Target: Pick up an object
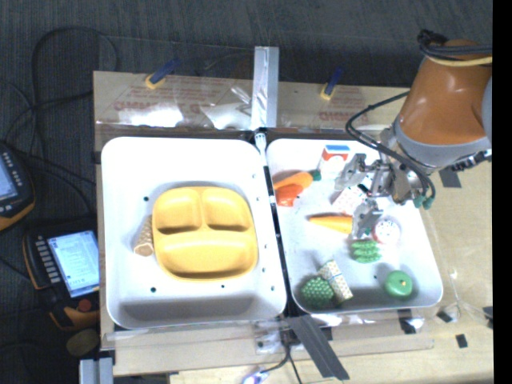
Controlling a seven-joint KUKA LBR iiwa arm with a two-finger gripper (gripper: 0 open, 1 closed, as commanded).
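Observation:
My gripper (364,206) hangs low in the right bin (432,274), over its middle. Just left of the fingers lies a yellow-orange wedge (332,223). Below them sit a small green bumpy piece (365,252) and a white round object (387,230). An orange carrot-like toy (292,184) lies at the bin's upper left, with a white carton with blue and red marks (334,155) behind it. At the front are a green ball (318,291) with a tan block (334,279) against it and a green apple (398,283).
The left bin (120,214) holds a yellow divided plate (204,230) with a tan cone (144,237) at its left side. A metal divider post (265,86) stands behind the bins. Cables and handheld devices lie off the bench at left.

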